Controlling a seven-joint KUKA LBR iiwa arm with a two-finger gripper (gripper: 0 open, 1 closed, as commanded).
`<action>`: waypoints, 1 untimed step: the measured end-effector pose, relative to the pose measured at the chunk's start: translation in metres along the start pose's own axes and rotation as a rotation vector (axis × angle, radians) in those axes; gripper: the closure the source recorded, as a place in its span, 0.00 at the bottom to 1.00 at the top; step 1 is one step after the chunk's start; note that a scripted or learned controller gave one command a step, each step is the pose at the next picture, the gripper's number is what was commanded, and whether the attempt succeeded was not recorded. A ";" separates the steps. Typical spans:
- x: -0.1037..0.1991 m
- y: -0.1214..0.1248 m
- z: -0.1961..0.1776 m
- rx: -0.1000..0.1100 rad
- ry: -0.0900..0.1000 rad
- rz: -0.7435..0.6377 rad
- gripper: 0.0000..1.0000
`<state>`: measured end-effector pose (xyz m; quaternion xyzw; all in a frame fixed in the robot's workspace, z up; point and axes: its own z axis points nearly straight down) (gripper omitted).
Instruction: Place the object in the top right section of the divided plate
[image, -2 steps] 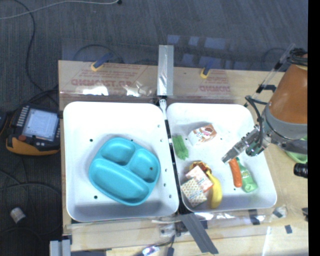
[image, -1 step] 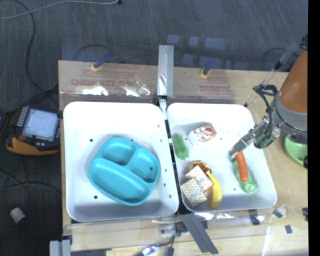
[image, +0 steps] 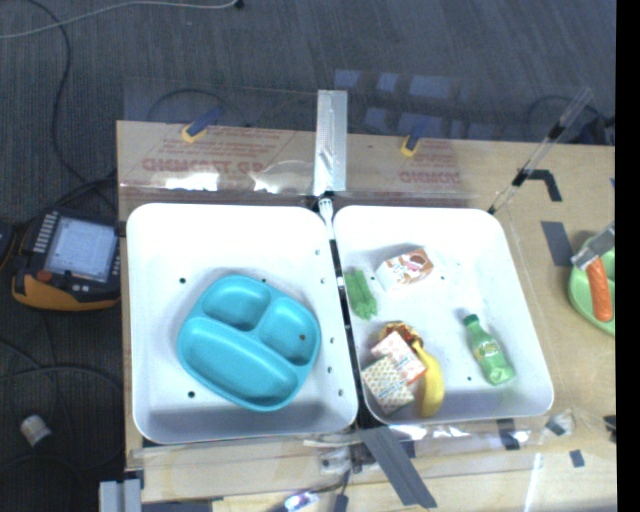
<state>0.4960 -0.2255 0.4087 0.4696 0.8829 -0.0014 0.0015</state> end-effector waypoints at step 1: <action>0.036 0.010 0.154 0.001 0.005 0.032 1.00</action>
